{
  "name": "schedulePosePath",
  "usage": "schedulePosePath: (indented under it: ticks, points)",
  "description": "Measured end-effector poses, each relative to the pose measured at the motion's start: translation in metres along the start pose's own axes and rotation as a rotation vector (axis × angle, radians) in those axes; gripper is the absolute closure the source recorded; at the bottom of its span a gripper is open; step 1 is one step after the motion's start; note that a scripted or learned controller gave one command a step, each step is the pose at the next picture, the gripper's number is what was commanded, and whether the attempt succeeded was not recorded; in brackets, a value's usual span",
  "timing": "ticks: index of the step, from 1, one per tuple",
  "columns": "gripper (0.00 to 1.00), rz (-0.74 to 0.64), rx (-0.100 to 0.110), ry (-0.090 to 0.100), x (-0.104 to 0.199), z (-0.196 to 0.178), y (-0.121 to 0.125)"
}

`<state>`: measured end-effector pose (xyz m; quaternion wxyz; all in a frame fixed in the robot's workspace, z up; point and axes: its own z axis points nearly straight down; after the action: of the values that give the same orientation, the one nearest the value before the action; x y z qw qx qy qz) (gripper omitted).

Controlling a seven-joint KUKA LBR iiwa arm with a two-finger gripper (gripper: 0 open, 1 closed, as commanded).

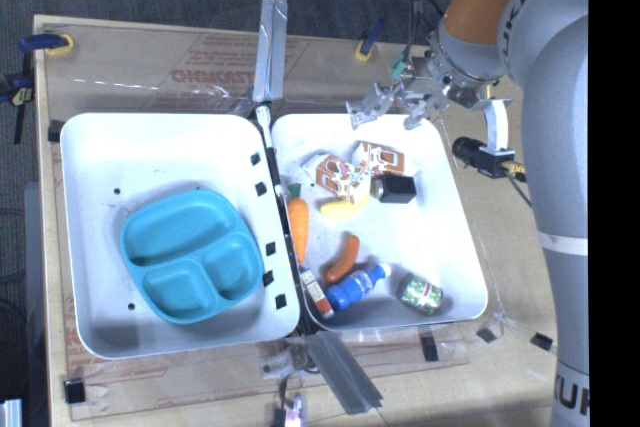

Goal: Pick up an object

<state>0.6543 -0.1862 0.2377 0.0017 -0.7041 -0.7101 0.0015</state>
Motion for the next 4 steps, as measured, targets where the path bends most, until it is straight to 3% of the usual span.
schedulePosePath:
  ticks: [1,2,3,4]
  points:
    - [0.0,0.053,0.001,0.0,0.005,0.137,-0.043]
    - [0.0,-0.011,-0.009,-0.007,0.05,0.144,-0.113]
    - [1.0,-0.016,-0.005,-0.008,0.05,0.136,-0.114]
    - [0.0,-0.014,-0.007,-0.012,0.048,0.135,-0.114]
